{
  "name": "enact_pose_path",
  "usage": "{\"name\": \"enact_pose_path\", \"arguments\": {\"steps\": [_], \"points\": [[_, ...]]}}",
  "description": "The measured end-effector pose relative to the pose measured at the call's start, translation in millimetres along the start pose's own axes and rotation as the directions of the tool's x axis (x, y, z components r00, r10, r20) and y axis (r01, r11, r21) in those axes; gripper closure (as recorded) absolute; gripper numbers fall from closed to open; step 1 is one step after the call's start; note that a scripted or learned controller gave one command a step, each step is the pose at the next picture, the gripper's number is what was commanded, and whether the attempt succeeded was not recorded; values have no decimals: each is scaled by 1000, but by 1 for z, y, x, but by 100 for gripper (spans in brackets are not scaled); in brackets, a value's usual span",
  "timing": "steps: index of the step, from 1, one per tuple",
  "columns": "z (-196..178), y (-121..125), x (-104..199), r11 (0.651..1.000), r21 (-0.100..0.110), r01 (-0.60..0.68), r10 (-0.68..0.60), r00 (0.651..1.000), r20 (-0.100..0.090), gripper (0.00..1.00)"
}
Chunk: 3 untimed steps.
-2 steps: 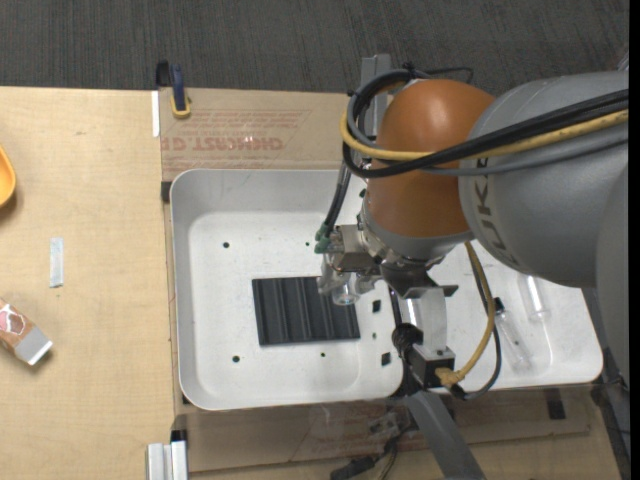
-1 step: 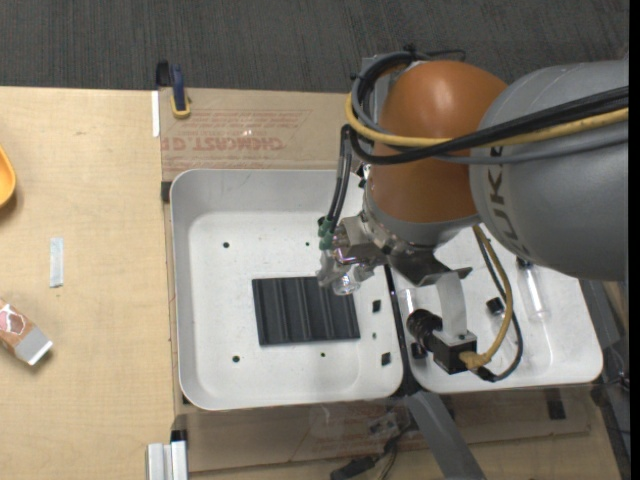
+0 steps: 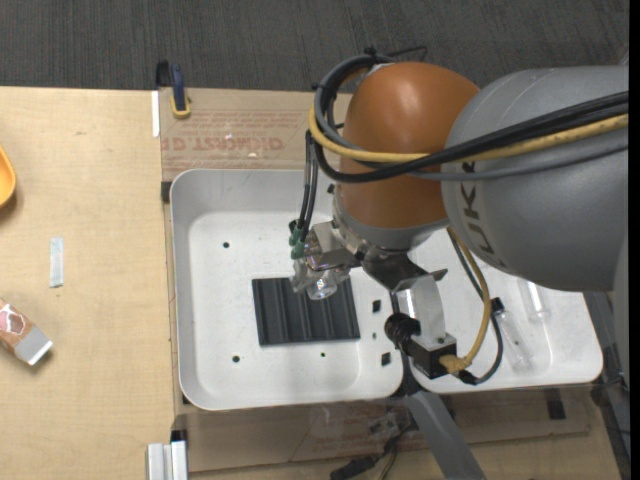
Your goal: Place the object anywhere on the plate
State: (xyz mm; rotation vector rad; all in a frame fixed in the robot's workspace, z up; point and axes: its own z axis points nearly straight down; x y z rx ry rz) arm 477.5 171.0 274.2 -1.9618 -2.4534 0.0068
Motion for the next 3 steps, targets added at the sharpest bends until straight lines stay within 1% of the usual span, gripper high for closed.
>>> {"name": "enact_pose_path", "arguments": {"steps": [1, 2, 3], "points": [[-21, -8, -40, 996, -1, -87, 87, 996, 0, 100], [-11, -6, -28, 999, 2, -35, 35, 999, 0, 100], [13, 1, -26, 999, 2, 36, -36, 999, -1, 100]]}}
